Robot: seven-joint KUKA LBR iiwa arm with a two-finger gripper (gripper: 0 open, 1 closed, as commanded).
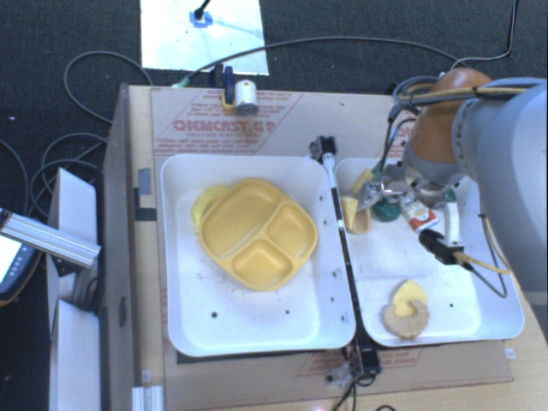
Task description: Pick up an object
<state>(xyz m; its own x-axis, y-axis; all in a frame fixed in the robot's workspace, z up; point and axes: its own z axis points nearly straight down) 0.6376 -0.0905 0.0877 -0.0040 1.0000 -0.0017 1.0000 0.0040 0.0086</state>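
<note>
Pincer (387, 193) hung low at twelve o'clock in the right bin (479, 315), beside a teal object (387, 211) and a red-and-white packet (421, 219); whether it pinched anything I could not tell. Toward six o'clock lay a tan ring (406, 317). The left bin (184, 315) held a yellow divided tray (259, 232).

Yellow tray (257, 234) seen in L bin (184, 315); gripper (377, 197) lowered into R bin (497, 319) nr teal item (387, 211).
</note>
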